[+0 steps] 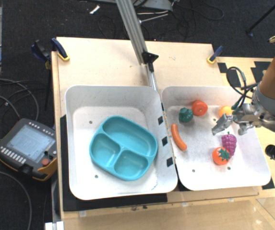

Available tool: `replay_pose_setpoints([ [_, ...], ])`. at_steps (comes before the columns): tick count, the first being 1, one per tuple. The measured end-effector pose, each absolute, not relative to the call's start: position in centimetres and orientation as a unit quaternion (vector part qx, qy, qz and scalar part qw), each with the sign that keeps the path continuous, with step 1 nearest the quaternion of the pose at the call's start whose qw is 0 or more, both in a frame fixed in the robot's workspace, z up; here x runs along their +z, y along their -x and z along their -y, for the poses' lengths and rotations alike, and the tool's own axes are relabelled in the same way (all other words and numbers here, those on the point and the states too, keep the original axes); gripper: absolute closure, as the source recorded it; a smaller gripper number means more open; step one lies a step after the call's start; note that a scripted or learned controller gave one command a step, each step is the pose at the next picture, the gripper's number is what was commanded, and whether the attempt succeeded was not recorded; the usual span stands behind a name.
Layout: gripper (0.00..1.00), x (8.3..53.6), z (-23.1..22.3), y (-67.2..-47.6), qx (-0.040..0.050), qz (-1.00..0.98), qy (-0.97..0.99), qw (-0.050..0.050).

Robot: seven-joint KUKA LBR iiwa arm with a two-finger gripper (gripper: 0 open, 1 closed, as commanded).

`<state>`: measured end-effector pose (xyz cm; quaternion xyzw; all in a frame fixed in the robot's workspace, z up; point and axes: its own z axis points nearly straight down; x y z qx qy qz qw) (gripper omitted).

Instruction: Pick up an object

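Behind the arm [271, 87], a half-hidden yellow fruit [226, 110]

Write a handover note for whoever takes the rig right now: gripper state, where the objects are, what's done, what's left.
Gripper: over the right bin, fingers open, holding nothing.
Right bin: purple grapes just below the gripper, strawberry below them, yellow piece beside the gripper, tomato, green piece, orange sausage.
Left bin: blue divided tray.
Done: arm is in position over the toys.
Left: grasp and lift one object.
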<state>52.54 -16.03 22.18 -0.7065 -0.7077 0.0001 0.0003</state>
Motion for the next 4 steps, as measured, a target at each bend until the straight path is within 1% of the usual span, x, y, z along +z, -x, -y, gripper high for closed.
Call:
replay_pose_setpoints([
  [1, 0.00, 22.2, 16.0, -52.5, 0.0000, 0.707, 0.707, 0.000],
  [3, 0.00, 13.2, 15.0, -52.6, 0.0013, 0.707, 0.707, 0.002],
  [4, 0.00, 9.4, 14.9, -52.6, 0.0002, 0.707, 0.707, 0.000],
])
